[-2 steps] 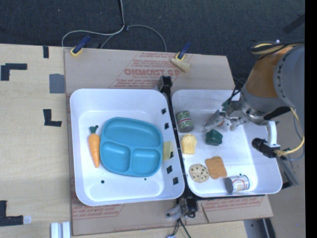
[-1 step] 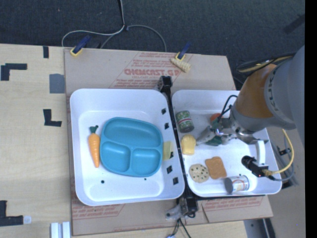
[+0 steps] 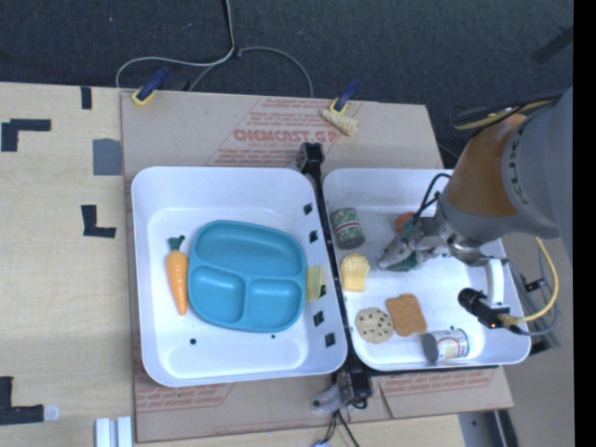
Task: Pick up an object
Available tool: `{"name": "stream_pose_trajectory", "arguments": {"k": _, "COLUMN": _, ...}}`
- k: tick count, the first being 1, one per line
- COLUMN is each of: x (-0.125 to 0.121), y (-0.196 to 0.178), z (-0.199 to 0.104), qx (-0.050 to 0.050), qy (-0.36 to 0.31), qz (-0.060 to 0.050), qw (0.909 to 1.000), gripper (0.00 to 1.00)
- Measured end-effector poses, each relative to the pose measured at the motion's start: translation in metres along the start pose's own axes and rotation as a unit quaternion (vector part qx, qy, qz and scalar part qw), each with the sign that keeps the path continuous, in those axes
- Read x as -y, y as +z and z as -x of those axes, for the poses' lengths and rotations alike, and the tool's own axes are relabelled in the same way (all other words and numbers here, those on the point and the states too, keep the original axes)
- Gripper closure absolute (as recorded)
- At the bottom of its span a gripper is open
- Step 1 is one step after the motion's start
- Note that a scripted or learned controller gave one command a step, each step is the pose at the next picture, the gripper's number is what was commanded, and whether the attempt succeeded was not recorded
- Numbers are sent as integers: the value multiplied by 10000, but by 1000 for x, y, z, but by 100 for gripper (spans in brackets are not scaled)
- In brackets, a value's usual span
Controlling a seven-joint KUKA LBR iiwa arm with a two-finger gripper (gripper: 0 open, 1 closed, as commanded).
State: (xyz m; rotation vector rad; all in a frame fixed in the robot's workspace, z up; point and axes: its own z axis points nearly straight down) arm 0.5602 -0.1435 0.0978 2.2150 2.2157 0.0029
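Two shallow white plastic bins sit side by side on a cardboard sheet laid over the wooden counter (image 3: pixel 56 277). The left bin (image 3: pixel 149 343) holds a blue three-compartment plastic tray (image 3: pixel 244 276), with an orange toy carrot with a green top (image 3: pixel 177 276) lying just beside the tray's left edge and a small pale yellow block (image 3: pixel 315 282) against the bin's right wall. The right bin (image 3: pixel 372 182) contains a green-labelled toy can (image 3: pixel 346 226), a yellow toy corn piece (image 3: pixel 354 273), a round speckled cookie (image 3: pixel 373 325), a brown toast-shaped slice (image 3: pixel 406 314) touching the cookie, and a small silver can with a red-and-white label (image 3: pixel 445 345) lying on its side near the front wall. The grey arm with its orange band (image 3: pixel 480 170) reaches in from the right; its tool (image 3: pixel 399 254) is low over the middle of the right bin, near the corn piece, with a small orange-red object (image 3: pixel 405 220) just behind it. Whether the tool is spread or closed cannot be told.
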Motion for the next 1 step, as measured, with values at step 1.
{"name": "stream_pose_trajectory", "arguments": {"k": 1, "x": -20, "y": -92, "z": -97, "qx": -33, "qy": -49, "qz": -4, "qw": 10000, "gripper": 100}}
